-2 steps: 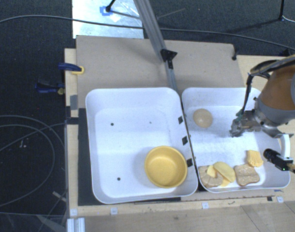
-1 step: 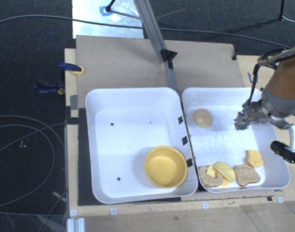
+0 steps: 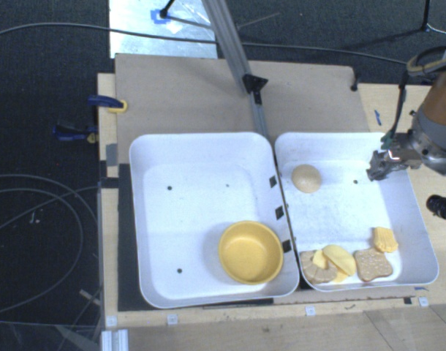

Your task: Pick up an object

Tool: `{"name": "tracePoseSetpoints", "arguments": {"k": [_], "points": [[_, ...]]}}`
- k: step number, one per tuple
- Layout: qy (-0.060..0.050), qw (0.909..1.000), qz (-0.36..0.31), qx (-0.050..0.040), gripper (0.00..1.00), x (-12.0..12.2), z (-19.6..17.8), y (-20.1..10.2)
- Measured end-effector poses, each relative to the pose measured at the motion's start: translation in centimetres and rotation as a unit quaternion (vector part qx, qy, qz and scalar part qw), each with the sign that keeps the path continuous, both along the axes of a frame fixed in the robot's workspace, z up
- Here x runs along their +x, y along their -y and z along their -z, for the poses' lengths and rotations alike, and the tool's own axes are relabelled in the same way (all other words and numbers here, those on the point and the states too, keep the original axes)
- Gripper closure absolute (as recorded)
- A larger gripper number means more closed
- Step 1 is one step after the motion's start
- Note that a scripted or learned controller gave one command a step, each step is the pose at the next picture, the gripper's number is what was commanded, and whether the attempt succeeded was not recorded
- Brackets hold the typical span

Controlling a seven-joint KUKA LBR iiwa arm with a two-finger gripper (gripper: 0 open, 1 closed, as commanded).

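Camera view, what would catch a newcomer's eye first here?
Probably the yellow bowl, sitting at the front of the left bin. Next, the right bin holds a pale round piece near its back and a cluster of food pieces along its front edge. The arm's pincer hangs over that bin's right rim.

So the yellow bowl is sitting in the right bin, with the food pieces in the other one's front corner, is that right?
Not quite. The camera view shows the yellow bowl in the left bin, not the right. The food pieces lie along the front of the right bin, so the two are in separate bins as you said.
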State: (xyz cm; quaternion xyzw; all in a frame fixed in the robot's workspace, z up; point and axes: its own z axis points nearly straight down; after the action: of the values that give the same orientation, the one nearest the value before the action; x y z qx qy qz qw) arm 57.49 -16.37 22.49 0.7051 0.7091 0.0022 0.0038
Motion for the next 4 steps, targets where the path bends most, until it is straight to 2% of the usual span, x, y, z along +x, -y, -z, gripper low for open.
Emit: {"name": "tracePoseSetpoints", "arguments": {"k": [1, 2, 4], "points": [[-0.003, 1.0, 0.0, 0.0008, 1.0, 0.1, -0.6, 0.0], [-0.002, 1.0, -0.003, 0.0019, 1.0, 1.6, -1.3, -5.2], [-0.003, 1.0, -0.003, 0.0024, 1.0, 1.8, -2.7, -16.3]]}}
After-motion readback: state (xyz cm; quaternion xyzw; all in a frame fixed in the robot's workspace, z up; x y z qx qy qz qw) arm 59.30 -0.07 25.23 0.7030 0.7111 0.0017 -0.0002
